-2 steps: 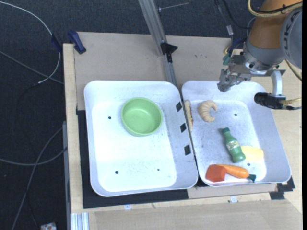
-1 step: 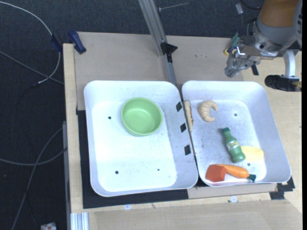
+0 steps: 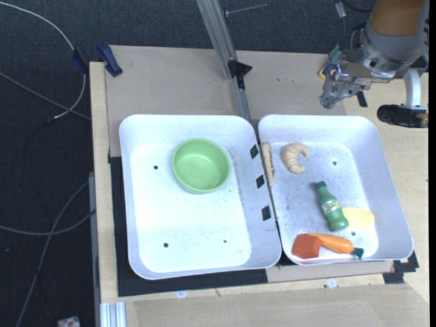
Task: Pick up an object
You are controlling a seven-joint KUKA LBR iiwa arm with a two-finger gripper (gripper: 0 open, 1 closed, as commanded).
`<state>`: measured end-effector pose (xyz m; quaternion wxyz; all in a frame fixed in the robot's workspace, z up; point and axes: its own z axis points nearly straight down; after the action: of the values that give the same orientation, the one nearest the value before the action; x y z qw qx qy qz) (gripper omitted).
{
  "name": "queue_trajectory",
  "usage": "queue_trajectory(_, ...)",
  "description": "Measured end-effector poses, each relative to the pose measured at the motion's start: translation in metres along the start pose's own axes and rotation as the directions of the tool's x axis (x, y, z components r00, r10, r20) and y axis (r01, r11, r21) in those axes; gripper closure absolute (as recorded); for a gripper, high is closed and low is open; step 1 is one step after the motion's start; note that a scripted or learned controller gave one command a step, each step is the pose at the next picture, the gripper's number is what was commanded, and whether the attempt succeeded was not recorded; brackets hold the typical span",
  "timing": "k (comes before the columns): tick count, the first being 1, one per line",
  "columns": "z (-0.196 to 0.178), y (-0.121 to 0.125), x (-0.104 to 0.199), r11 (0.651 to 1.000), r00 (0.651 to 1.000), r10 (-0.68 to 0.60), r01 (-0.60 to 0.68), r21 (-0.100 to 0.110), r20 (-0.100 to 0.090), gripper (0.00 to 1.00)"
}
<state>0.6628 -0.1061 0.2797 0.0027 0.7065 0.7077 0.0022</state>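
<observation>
The arm hung above the far rim of the right bin, nothing yet picked.

The left bin (image 3: 139, 203) held a green bowl (image 3: 201, 165) alone; the right bin (image 3: 388, 182) held the smaller candidates: a carrot (image 3: 335, 243) lying against a red piece (image 3: 306, 246) at the near edge, a green bottle (image 3: 331, 206) on its side with a pale yellow piece (image 3: 360, 218) just beside it, and a croissant (image 3: 295, 157) near the far wall, closest to the gripper (image 3: 332, 99). Whether the gripper was released or clenched could not be told; nothing showed between it and the bench. The croissant looked the best target, standing apart from its neighbours: the descent should be centred over its thick middle, jaws spanning the curve's short width, clear of the divider.
</observation>
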Motion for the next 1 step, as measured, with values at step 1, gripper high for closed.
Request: queue_trajectory(1, 0.0154, -0.0042, 0.0517, 1.000, 1.000, -0.003, 0.004, 0.017, -0.006, 1.00)
